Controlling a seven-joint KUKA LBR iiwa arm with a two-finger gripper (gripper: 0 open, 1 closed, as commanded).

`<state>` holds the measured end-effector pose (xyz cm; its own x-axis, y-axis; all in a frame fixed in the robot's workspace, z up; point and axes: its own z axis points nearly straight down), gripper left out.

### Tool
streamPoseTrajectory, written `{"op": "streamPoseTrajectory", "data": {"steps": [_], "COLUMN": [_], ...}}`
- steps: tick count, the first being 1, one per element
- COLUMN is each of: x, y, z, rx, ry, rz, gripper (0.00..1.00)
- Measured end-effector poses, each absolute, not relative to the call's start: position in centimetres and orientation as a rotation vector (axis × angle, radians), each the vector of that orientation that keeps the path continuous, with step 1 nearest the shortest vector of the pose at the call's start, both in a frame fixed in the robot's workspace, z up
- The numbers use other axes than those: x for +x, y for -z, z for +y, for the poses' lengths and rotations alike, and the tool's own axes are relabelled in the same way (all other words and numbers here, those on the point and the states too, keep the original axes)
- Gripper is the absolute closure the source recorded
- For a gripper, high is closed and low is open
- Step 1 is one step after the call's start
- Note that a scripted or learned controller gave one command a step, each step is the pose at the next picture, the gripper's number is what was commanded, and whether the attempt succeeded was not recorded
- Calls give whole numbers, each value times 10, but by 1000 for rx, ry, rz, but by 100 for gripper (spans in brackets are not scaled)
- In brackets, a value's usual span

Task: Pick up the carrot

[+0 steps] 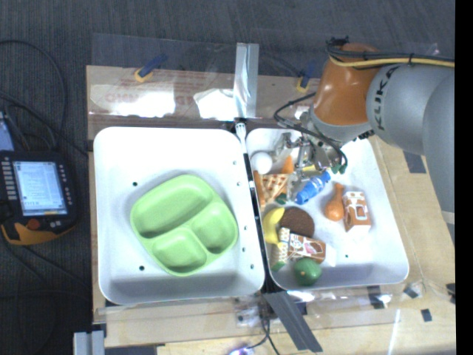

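Tool point(309, 156) low over right bin point(384, 220), above blue bottle point(312, 187); carrot point(336, 204) just right of bottle, touching a small carton point(356, 210).

Part of the brand lettering "KUKA" is seen in dark letters on the grey arm point(414, 106), at about 2 o'clock in the view, just beside its orange band. Faint red printing is seen on the cardboard sheet point(137, 95) at about 11 o'clock, but it cannot be read. Lines are shown on the lit screen of the handheld pendant point(37, 191) at 9 o'clock, too small to be read.
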<state>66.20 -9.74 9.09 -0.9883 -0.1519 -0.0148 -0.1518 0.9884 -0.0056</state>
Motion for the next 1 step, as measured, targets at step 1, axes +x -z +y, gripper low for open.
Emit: {"op": "streamPoseTrajectory", "data": {"steps": [1], "x": [642], "y": [-92], "z": [-97], "rx": [-680], "ry": [13], "rz": [3049], "gripper": [0]}}
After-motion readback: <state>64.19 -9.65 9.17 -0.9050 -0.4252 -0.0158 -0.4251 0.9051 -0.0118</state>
